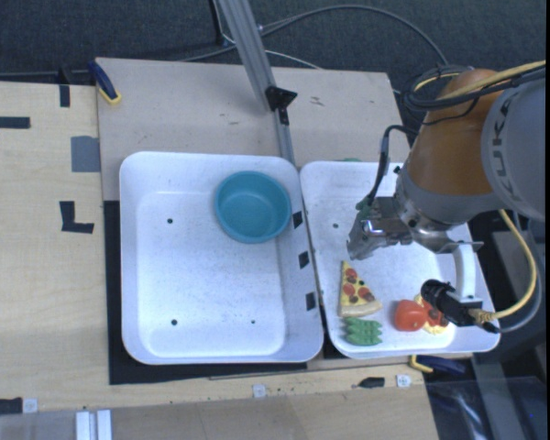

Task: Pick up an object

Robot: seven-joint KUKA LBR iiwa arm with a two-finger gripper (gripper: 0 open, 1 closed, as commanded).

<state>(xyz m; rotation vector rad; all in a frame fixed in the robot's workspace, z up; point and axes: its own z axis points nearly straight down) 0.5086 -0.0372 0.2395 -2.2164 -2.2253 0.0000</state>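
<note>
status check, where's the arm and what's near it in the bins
End effector over right bin, grip state unclear. Pizza slice toy just below it, green toy and red toy nearby. Blue bowl in left bin.

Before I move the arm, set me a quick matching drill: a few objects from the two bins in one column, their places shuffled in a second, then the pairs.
Things:
1. round blue plastic bowl
2. toy pizza slice
3. green toy vegetable
4. red toy tomato

Places:
A. near corner of the right bin, just below the pizza
B. far part of the left bin
C. right bin, just below the pincer
D. right bin, near edge, right of the pizza

Pairs: 1-B, 2-C, 3-A, 4-D
</note>
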